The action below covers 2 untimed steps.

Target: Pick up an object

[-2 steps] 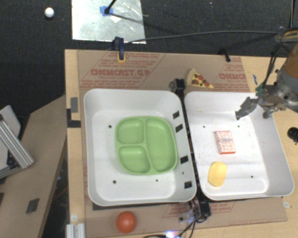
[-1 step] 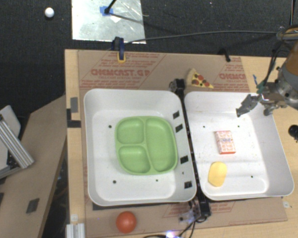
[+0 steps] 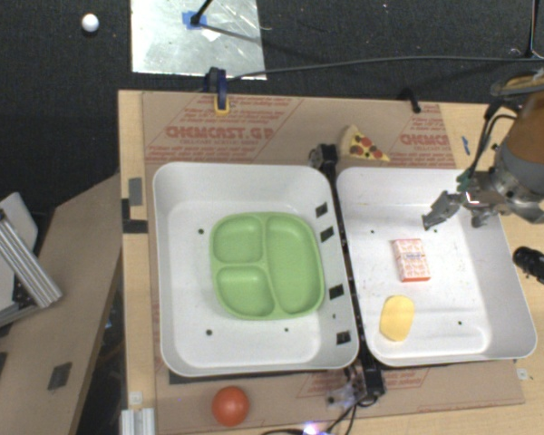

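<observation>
- The small pink-and-white rectangular carton [image 3: 411, 260] lies flat in the middle of the right white bin [image 3: 512, 333], below and left of the end effector [image 3: 442, 210]. It sits low, so a descent that lands off-centre may only nudge it along the bin floor.
- The yellow rounded soft-looking piece [image 3: 397, 318] lies nearer the front wall, apart from the carton; its curved sides may slip out of a pinch.
- The end effector hangs above the bin's back part, holding nothing; whether it is spread or closed I cannot tell.
</observation>
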Each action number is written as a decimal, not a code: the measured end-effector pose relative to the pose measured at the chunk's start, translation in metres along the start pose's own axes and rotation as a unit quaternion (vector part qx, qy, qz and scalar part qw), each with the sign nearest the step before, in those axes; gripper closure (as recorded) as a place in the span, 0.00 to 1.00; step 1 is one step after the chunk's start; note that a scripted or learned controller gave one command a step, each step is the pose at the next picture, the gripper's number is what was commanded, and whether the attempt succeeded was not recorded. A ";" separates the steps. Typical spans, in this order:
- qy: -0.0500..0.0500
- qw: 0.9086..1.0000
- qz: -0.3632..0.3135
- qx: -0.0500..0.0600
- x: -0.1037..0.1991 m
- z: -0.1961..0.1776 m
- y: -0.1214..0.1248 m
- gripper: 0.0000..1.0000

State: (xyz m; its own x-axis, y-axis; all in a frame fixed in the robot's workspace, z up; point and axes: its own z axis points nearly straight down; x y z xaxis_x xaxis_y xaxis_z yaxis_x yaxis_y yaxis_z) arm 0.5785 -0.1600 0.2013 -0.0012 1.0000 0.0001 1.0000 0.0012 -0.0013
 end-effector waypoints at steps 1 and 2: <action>0.000 1.000 0.000 0.001 -0.001 0.063 -0.002 0.00; 0.001 1.000 0.000 -0.003 -0.001 0.111 0.000 0.00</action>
State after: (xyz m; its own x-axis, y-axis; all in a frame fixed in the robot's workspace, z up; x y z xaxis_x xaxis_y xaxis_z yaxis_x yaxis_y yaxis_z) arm 0.5783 -0.1609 0.0903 -0.0005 1.0000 0.0013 1.0000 0.0005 0.0039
